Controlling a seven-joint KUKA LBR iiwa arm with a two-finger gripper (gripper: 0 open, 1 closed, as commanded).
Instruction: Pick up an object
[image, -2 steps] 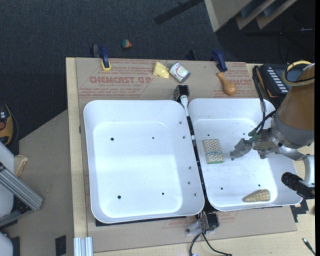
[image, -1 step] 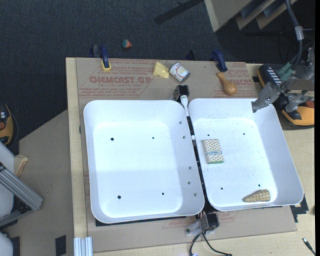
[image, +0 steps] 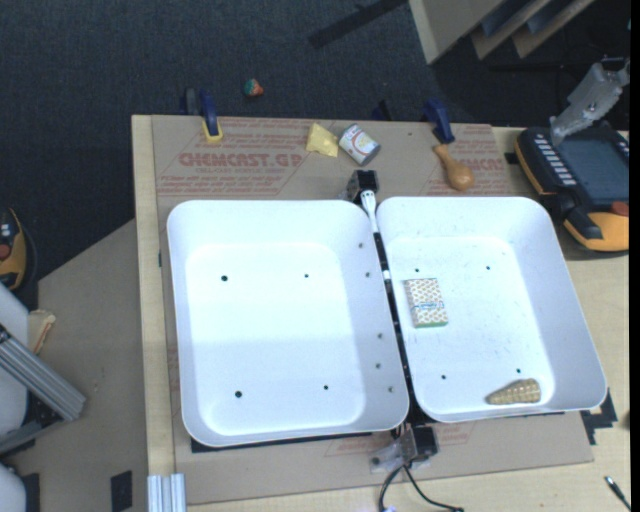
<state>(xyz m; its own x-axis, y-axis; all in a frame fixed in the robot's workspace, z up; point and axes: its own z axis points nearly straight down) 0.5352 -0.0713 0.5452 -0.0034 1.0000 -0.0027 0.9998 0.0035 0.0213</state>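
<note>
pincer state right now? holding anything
Pincer: cannot be told from this view. The box and the cone lie loose in the right bin.

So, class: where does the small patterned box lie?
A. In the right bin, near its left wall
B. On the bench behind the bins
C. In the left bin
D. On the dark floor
A: the small patterned box lies flat inside the right bin, close to the wall it shares with the left bin.

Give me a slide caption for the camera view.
Two white bins side by side; right one holds a small patterned box and a tan wedge.
</note>
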